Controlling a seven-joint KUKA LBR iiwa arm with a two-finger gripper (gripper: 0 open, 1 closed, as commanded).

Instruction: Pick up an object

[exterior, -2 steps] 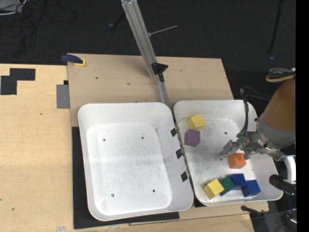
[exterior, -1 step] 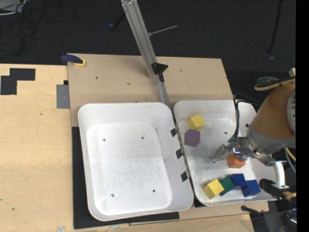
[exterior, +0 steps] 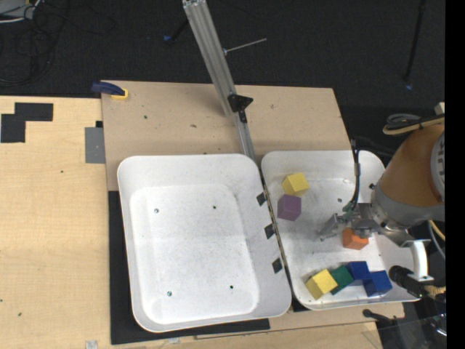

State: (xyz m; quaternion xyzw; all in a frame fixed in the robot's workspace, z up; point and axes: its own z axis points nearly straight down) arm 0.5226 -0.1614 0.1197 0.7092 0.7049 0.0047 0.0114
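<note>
The orange block sat in the right bin, toward that bin's right side, approx. mid-depth. The gripper was right over it, fingers at the block's top-left edge. Whether the fingers were spread or pinching the block couldn't be told from this angle; the wrist hid part of them, and no clear grip on the block showed.

Rel. to the orange block: a purple block lay to the left, well apart. A yellow block sat just beyond the purple one, up and left, near it but not clearly touching. Below the orange block, toward the bin's front rim, was a cluster: another yellow block at the left end, a green block touching it, then a blue block and a second blue block next to that.

The arm, w/ its orange band, came in from the right of the orange block and rose above it.

Far left of the orange block, past the divider edge, lay the left bin. Both bins rested on a wooden bench. A metal rail slanted up from betw. the bins toward the back.
</note>
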